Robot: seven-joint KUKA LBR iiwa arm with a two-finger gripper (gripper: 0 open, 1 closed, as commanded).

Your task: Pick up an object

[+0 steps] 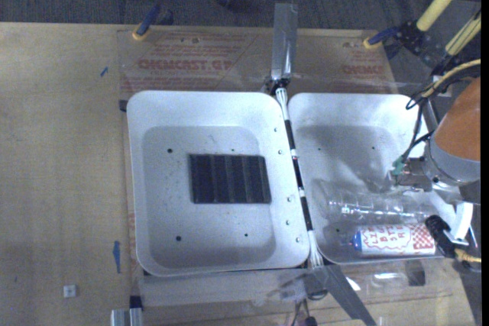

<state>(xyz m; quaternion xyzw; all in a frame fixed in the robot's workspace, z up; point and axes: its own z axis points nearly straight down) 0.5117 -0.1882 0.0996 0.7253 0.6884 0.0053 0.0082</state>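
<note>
Jaw state cannot be told: the gripper (412, 178) is seen at the right edge of the right bin (336, 114), and its working end is too small and cluttered with cables to be resolved. Nothing is visibly held.

2 candidate objects are located in the right bin. A clear plastic bottle (370, 208) lies on its side near the bin's front, just below the gripper. A tube with a red-and-white checked label (393, 240) lies just in front of it, against the front wall. A dark ribbed rectangular pad (229, 179) lies flat at the centre of the left bin (153, 118).

Failure risks are judged as follows. The bottle may roll or slip when pinched, because it is round and smooth. The tube may be blocked by the bin wall. A descent between both objects may close on nothing.
</note>
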